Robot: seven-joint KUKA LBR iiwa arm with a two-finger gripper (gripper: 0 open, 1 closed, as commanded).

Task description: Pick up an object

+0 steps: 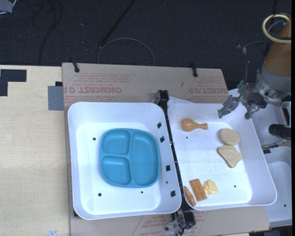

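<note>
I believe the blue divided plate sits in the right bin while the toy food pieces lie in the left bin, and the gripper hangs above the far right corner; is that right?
Not quite: the bins are swapped. The camera view shows the blue divided plate in the left bin, and the toy food pieces in the right bin. The rest stands: the gripper hangs above the right bin's far right corner.

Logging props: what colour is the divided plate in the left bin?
Light blue; the divided plate shows clearly in the camera view.
</note>
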